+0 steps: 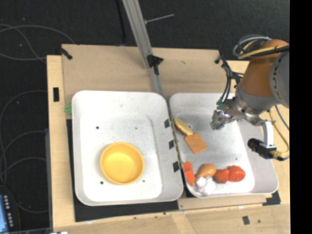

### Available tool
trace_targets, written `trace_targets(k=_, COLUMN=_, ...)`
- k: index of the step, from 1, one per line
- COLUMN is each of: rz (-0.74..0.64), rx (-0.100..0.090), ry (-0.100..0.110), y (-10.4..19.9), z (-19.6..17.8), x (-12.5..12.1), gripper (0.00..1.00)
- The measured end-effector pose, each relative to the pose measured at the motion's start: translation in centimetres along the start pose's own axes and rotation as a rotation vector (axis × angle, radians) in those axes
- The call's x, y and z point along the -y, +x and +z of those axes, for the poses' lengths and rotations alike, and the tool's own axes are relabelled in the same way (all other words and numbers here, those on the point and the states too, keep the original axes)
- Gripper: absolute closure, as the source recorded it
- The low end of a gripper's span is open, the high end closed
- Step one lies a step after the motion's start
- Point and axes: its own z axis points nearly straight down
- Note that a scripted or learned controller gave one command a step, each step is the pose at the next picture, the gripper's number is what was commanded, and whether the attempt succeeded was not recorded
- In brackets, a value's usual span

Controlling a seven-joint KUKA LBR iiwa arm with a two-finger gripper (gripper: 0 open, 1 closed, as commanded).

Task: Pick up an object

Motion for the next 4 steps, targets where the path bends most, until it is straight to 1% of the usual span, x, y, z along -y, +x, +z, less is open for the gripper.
trace_targets(k=1, rz=0.0, rx=0.001, ry=-0.001, y=-0.6, z=-6.1, x=-0.7, gripper=1.0)
trace_targets(k=2, rz=0.003, rx=0.002, ry=0.008, y=-0.7, z=-4.1, x=-0.7, gripper=1.0)
trace_targets(k=3, rz=-0.004, rx=-0.003, ry=0.006, y=4.1, z=-5.7, x=-0.6, gripper=1.0)
trace_targets(k=4, rz=-0.005, rx=-0.003, ry=0.005, y=9.1, z=-7.1, x=-0.4, gripper=1.0)
